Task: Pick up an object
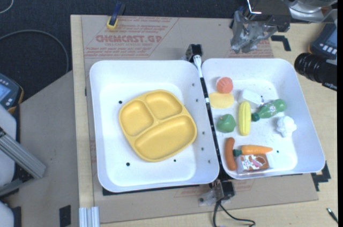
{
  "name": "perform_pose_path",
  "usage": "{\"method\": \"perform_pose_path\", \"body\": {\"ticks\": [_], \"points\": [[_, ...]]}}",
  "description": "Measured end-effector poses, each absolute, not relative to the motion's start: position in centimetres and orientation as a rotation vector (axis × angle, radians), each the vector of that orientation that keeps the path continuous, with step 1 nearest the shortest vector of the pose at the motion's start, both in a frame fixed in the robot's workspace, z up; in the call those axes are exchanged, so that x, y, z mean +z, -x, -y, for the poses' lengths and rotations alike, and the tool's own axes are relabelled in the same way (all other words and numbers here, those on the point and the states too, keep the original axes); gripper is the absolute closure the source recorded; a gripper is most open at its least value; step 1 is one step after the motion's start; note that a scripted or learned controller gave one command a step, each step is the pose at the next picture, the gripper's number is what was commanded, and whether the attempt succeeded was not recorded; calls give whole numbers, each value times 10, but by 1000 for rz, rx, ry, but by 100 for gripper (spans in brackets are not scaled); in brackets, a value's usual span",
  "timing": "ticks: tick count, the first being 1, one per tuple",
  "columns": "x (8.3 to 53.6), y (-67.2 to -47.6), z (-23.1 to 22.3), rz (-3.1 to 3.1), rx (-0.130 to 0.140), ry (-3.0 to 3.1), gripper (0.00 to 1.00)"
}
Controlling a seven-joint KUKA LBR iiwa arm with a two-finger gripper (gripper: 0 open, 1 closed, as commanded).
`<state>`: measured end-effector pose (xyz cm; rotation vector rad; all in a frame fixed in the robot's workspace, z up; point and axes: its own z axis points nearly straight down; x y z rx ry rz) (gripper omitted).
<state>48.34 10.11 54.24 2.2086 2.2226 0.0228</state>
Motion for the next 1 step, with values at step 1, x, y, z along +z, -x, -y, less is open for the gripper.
{"method": "perform_pose_path", "body": {"ticks": [1], "points": [[393,-488,-62,-2222,-22,-2233,100]]}}
